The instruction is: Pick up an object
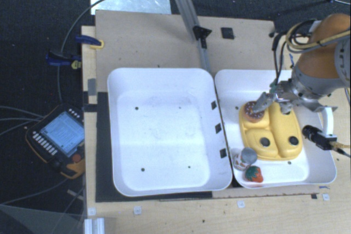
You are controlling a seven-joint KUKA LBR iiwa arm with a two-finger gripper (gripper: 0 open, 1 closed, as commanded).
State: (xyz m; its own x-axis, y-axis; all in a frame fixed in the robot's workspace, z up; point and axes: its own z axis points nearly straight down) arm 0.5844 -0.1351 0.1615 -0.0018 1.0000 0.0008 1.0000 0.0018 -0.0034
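while the grey arm with its orange band reaches in from the right, its two-finger gripper [267, 100] hangs low over the right-hand shallow white bin [230, 85], right at the far-left corner of a yellow moulded plastic tray-like piece with dark round spots [274, 131]. whether the pincer is apart or together cannot be told from this angle; nothing is seen between its tips.

the yellow piece lies in the middle of the right bin, and a small round brown-and-pink patterned object [253, 109] sits on or against its far-left corner, just beside the gripper. near the bin's near-left corner lie a small grey-capped rounded item [245, 157] and, just nearer, a red and green strawberry-like toy [253, 173]. the left-hand white bin [118, 118] sits alongside.

as a guess, the yellow piece is stiff, light hollow plastic, smooth and rather slippery, and too broad to span; an edge or raised rim would be the place to pinch. the small round object looks light and compact, likely easier to close on across its width, though it could roll or skid away. the strawberry toy seems small, maybe soft, and crowded against the bin wall.
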